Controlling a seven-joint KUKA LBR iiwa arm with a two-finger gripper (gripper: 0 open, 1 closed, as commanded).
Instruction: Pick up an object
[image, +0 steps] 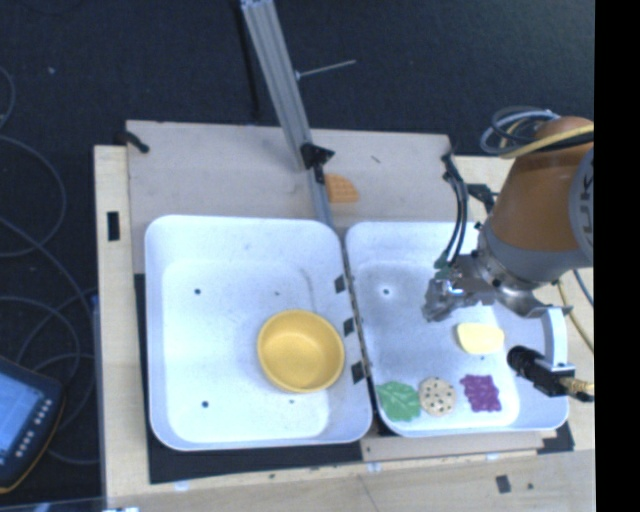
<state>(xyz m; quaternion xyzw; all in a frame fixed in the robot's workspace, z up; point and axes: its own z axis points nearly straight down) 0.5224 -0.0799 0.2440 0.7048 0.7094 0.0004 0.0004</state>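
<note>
Just beside the gripper (437, 303), toward the right bin's (400, 250) near wall, lies a pale yellow rounded block (480, 338), not between the jaws; their state cannot be told. Bare white floor lies on the gripper's bowl side.

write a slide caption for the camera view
End effector over right bin near yellow piece; yellow bowl in left bin.

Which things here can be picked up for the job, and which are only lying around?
For the job: gripper; yellow bowl; pale yellow piece; green piece; cookie; purple piece.

Lying about: orange thing on the bench behind the bins; screen at the left edge; cables.
</note>
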